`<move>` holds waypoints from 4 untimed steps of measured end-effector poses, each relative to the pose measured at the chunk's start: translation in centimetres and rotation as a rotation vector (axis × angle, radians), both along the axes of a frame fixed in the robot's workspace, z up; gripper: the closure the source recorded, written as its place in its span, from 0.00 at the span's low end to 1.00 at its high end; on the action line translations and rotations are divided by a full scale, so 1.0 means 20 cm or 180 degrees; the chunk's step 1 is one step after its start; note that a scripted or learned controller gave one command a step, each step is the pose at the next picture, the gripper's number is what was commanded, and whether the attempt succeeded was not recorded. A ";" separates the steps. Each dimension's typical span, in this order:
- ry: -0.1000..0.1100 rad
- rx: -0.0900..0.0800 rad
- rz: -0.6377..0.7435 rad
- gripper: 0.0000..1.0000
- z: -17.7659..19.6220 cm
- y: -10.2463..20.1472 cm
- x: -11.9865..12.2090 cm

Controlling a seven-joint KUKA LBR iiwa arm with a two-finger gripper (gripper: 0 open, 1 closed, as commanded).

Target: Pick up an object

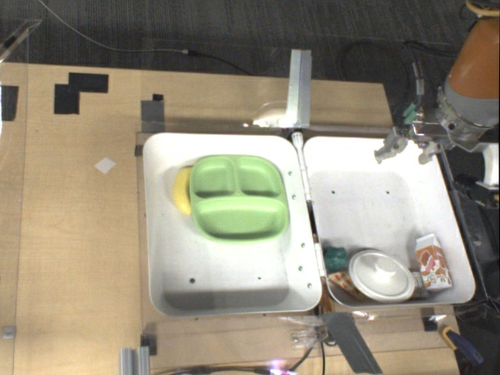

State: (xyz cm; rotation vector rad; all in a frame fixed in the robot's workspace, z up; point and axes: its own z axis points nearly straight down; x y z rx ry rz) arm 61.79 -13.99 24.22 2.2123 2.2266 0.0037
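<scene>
My gripper point(406, 151) hangs over the far right corner of the right bin point(367, 198), its two fingers spread apart with nothing between them. At that bin's near edge lie a round silver lid point(381, 275), a small red and white carton point(433, 262) and a dark teal object point(335, 257). A brown item point(341, 284) is partly hidden under the lid. In the left bin point(226, 283) rests a green divided plate point(237, 196), with a yellow object point(181, 191) peeking out at its left side.
A metal post point(300, 84) rises behind the seam between the bins. Black tape marks point(78, 91) sit on the wooden bench at far left. Cables run along the dark floor behind and beside the right bin.
</scene>
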 end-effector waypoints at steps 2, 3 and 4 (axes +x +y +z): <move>-0.0026 -0.0008 0.0552 0.00 -0.77 0.26 -0.27; -0.0015 -0.0005 0.0980 0.00 -0.77 0.23 0.01; -0.0018 -0.0014 0.1528 0.00 -0.77 0.04 0.12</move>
